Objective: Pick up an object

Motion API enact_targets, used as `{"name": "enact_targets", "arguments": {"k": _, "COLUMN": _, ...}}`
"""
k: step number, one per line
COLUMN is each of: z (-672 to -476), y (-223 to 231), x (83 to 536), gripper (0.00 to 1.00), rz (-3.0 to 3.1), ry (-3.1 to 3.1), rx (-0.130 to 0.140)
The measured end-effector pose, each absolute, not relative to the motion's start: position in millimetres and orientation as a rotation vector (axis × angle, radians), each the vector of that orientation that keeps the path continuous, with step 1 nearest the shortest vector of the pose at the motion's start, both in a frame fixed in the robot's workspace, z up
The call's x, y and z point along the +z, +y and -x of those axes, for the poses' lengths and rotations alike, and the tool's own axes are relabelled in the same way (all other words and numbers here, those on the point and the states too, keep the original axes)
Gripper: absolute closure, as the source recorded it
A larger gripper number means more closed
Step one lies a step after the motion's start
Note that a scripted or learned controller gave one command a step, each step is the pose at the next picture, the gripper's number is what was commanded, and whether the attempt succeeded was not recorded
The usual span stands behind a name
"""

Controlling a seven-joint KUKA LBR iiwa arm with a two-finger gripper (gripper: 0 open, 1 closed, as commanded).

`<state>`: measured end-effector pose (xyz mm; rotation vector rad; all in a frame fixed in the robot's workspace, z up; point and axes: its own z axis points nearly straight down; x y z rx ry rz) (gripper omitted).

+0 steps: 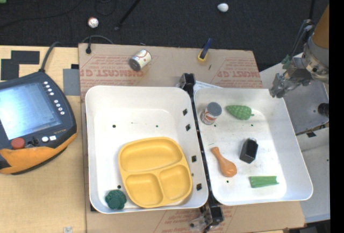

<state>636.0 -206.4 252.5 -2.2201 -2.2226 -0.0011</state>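
Note:
My gripper point(280, 86) hangs over the far right rim of the right bin point(293, 135), above and apart from everything in it, with nothing visibly in it. Inside that bin lie a small grey-topped can point(211, 113), a bumpy green piece point(239, 112), a black block point(248, 150), an orange drumstick-shaped toy point(223, 162) and a flat green block point(263, 181). The left bin point(107, 119) holds a yellow divided plate point(156, 171) and a dark green broccoli toy point(115, 199) in its near left corner.
A teach pendant point(32, 119) lies on the bench at the left. On the cardboard behind the bins are a tipped can point(140, 59) and a blue and yellow tool point(204, 51). Black clips point(187, 82) line the divide between the bins.

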Motion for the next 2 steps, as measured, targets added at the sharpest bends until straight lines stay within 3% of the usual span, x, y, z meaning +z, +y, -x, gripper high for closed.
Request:
{"name": "enact_targets", "arguments": {"k": 1, "z": -643.5, "y": -179.0, "x": 549.2, "gripper": 1.0, "rz": 2.23, "ry": -2.234, "rx": -0.014}}
{"name": "enact_targets", "arguments": {"k": 2, "z": -596.7, "y": -126.3, "x": 442.6, "gripper": 1.0, "rz": 2.209, "ry": -2.215, "rx": 0.01}}
